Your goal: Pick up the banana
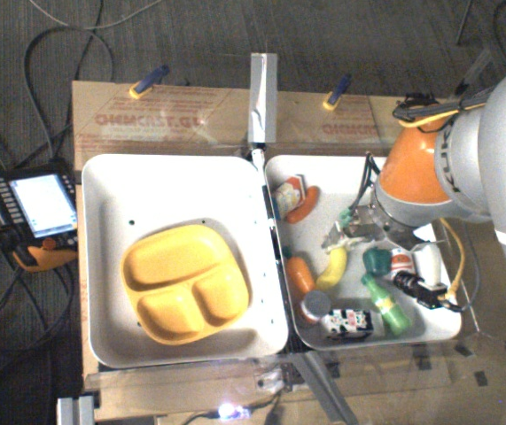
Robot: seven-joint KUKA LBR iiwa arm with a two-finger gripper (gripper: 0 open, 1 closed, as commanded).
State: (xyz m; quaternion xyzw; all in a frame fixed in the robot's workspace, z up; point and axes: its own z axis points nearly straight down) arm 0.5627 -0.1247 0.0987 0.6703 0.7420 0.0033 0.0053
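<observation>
The banana (pixel 333 268) lies in the right bin (pixel 447 330), long axis running near-to-far with a slight tilt, beside the orange carrot (pixel 300 275). The gripper (pixel 352 228) hovers just above its far tip; its grasp state cannot be determined. The yellow tray (pixel 186 282) occupies the left bin (pixel 102 193).

One fixed camera, mounted above the bench (pixel 190 118), looks down at a slant and from some way off — both white bins fit in frame with dark floor around them. The left bin (pixel 102 202) sits centre-left, the right bin (pixel 310 233) centre-right. The far edge of the bench lies toward the top. The arm (pixel 447 162) enters from the right edge — its wrist hangs over the right bin.
</observation>
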